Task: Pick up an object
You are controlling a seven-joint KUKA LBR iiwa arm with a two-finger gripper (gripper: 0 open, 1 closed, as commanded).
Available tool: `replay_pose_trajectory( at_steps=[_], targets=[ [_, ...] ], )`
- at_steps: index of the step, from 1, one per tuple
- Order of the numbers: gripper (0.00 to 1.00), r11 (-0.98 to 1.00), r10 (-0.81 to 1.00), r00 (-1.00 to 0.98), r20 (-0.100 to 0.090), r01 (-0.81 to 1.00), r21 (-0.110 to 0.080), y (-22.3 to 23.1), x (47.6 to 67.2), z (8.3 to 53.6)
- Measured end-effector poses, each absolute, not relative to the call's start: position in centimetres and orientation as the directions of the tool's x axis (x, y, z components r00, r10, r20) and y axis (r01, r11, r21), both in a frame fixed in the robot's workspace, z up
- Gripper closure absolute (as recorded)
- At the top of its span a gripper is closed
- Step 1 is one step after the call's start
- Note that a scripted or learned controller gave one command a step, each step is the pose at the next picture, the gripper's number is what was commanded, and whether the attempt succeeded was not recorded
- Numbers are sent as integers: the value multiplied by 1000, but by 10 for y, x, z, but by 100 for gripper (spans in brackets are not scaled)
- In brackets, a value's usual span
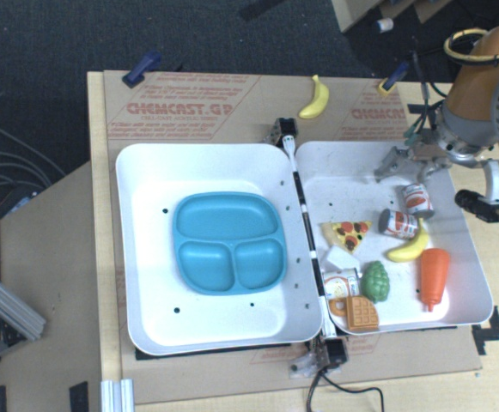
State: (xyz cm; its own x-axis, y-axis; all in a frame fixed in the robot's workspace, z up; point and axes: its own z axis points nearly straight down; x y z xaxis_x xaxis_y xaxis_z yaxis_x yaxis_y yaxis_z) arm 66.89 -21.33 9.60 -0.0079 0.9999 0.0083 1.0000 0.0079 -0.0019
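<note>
Objects for the pick are all piled in the right bin [472, 312], mostly toward its near half: a slice of pizza [349, 233], a small can with a red label [398, 223] lying on its side, a second little can [416, 198] just behind it, a yellow banana [410, 245] curving right under the first can, an orange carrot [434, 277] beside the banana, a green bumpy veggie [376, 281], a waffle [360, 314] at the front edge and a small carton-looking thing [341, 283] touching it. From the overhead camera, the gripper [410, 163] sits over the far part of that bin, fingers spread apart with nothing between them, just behind the upper can. The arm [477, 93] comes in from the right, orange band up top. The left bin [137, 230] has a blue divided plate [228, 240] in the middle. Another banana [315, 99] lies on the cardboard behind the bins.
</note>
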Motion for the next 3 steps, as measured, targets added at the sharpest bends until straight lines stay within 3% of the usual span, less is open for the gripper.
replay_pose_trajectory(
  at_steps=[1, 3],
  targets=[
    [0, 2, 1000, -2, 1, 1000, -2, -182, 667, 85],
    [0, 0, 1000, 0, -1, 1000, 1, -194, 667, 85]
  ],
)
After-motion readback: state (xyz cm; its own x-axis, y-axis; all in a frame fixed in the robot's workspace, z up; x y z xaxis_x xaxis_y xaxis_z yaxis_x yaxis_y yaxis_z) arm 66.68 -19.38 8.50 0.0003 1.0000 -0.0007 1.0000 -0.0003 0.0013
